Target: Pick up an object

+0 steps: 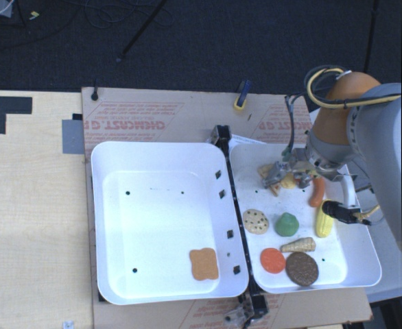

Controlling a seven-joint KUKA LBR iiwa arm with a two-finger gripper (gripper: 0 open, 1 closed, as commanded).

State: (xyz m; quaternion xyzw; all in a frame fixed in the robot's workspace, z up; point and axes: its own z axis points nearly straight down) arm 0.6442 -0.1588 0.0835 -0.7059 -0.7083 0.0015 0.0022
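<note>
The left bin (112, 184) has a toast slice (204, 264) lying flat near its front right corner. Across the divider, in the right bin (365, 269), a cookie (255, 221) lies nearest the divider, with a green ball (287, 223) just beside it. In front of them sit a red disc (272, 260), a cone (298, 245) and a brown patty (302, 269), close together. Further right lie a yellow corn (323, 223) and an orange carrot (316, 192). The gripper (281, 175) is low over the bin's back part, among small yellowish pieces; whether its jaws are apart or together I cannot tell.
</note>
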